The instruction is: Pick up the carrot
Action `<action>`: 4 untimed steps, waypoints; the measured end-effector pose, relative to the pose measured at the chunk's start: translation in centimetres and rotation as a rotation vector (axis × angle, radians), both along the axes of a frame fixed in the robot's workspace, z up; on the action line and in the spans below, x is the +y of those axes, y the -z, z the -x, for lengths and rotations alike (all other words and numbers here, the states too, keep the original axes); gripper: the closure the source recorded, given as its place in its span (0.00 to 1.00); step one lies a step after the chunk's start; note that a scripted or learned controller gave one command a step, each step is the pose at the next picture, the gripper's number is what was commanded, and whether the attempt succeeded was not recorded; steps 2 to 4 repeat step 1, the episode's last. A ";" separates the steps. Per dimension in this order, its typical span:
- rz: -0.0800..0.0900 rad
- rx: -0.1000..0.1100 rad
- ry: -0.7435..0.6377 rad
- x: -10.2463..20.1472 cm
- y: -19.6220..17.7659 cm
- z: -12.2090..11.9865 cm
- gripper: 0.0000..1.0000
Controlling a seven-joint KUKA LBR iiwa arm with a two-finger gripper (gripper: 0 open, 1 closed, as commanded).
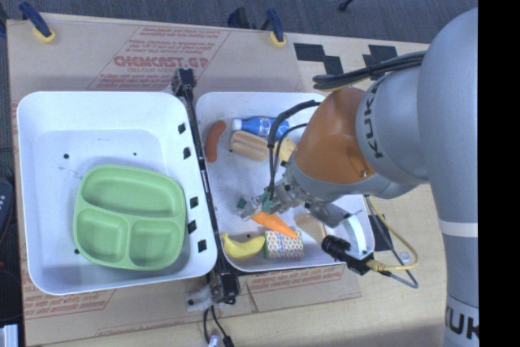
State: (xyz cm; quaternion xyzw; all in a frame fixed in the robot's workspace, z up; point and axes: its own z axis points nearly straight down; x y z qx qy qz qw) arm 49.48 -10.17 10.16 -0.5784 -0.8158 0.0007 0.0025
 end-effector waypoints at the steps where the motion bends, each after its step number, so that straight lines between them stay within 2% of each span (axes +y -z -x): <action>1: 0.003 0.000 0.623 3.3 -9.0 1.8 1.00; 4: 0.003 0.000 0.623 3.3 -9.0 1.8 1.00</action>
